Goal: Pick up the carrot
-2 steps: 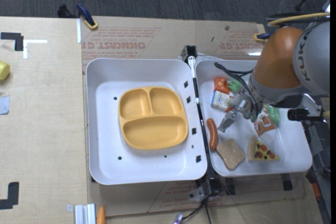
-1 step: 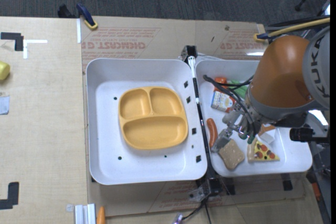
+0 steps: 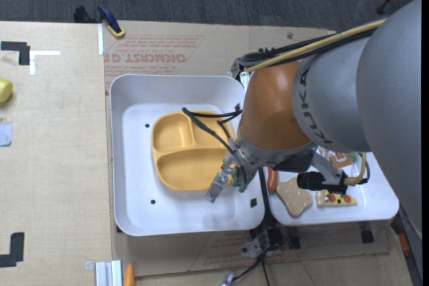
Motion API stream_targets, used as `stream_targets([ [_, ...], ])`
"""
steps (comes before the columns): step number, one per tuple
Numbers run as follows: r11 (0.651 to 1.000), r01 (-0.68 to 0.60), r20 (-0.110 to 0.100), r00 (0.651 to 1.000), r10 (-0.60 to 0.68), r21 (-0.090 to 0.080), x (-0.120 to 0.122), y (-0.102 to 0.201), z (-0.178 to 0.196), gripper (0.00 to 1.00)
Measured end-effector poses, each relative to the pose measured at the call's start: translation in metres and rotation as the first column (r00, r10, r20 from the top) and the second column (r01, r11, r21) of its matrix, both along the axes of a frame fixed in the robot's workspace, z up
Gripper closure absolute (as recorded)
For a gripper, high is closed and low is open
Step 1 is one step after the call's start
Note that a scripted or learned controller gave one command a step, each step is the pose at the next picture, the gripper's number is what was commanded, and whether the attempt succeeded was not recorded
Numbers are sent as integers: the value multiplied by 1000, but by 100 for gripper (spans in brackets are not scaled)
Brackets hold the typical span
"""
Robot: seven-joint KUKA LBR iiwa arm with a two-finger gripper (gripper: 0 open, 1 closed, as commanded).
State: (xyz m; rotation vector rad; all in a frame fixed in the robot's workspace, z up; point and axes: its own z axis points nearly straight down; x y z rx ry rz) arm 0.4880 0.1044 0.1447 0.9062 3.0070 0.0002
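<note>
A small orange-red piece that looks like the carrot [image 3: 271, 179] lies at the left edge of the right bin [image 3: 379, 201], mostly hidden under the arm. My gripper [image 3: 221, 185] hangs low over the left bin [image 3: 134, 144], at the lower right corner of a yellow divided plate [image 3: 181, 154]. It is left of the carrot, across the wall between the bins. Nothing can be seen held in it. The grey arm with its orange band [image 3: 275, 110] covers most of the right bin.
A toast slice [image 3: 293, 196] and a pizza slice [image 3: 333, 198] lie in the right bin near the carrot. A black cable [image 3: 204, 120] loops over the plate. On the bench lie a blue clip [image 3: 110, 20] and a yellow object [image 3: 4, 90].
</note>
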Motion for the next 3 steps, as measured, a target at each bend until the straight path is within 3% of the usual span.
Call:
stream_targets([
  [1,999,-47,6,999,47,1,46,0,-33,0],
  [2,999,-50,7,999,50,-2,46,-1,-25,100],
  [3,999,-40,1,999,40,-1,68,66,27,100],
])
